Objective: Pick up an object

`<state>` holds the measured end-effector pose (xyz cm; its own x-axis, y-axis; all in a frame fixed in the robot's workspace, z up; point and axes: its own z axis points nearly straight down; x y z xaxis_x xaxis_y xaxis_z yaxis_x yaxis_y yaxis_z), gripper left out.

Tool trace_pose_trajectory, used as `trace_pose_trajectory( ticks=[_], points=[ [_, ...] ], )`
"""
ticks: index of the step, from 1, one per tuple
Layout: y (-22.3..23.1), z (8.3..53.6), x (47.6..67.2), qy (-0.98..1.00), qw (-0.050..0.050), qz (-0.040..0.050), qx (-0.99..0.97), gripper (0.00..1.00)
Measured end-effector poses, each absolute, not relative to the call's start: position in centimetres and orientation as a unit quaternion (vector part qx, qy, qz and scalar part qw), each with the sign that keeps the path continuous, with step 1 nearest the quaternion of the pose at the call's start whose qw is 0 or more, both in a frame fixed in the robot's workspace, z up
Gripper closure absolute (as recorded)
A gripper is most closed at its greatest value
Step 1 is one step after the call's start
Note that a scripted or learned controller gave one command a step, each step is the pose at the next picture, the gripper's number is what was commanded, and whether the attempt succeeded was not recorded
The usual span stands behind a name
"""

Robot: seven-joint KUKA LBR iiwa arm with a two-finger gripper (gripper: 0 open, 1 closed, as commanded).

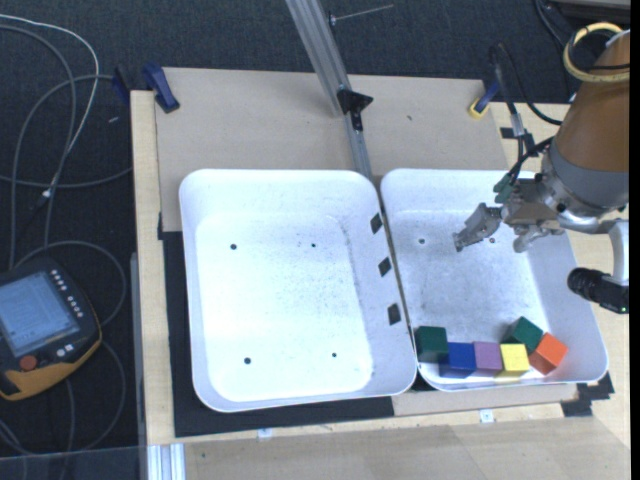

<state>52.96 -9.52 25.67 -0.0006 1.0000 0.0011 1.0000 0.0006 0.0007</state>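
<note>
Dark carpet surrounds a pale wooden bench [270, 118] that carries two shallow white bins side by side. Along the near wall of the right bin [440, 218] sits a row of small blocks, touching or nearly so: a dark green block [432, 342] at the left end, then a blue block [461, 357], a purple block [487, 355], a yellow block [514, 357] and an orange block [549, 351], with a second green block [525, 331] tucked just behind the yellow and orange ones. None of them shows any lettering that can be read.

Above the far half of that bin hangs the gripper [478, 230], well apart from the blocks, reaching in from the right on the grey arm [590, 173] with its orange band. Its fingers are small and blurred against the white floor, so whether they are apart or together cannot be told; nothing is seen between them.

Beside it, the left bin [275, 278] has a speckled floor with a few dark dots. A slanted metal rail [320, 38] crosses the bench's far edge. On the carpet at the left, cables loop around a handheld pendant [40, 318], cut off by the frame's edge; its screen text is too small to read.
</note>
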Motion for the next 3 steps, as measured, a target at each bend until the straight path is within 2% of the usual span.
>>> trace_pose_trajectory(
  ticks=[1, 2, 3],
  points=[
    [-9.5, 25.2, 51.5, -0.707, 0.002, 0.0004, -0.707, 0.00],
    [-4.4, 23.0, 58.7, -0.710, -0.001, -0.0016, -0.704, 0.00],
    [3.9, 19.8, 62.9, -0.710, 0.001, -0.0013, -0.704, 0.00]
  ],
)
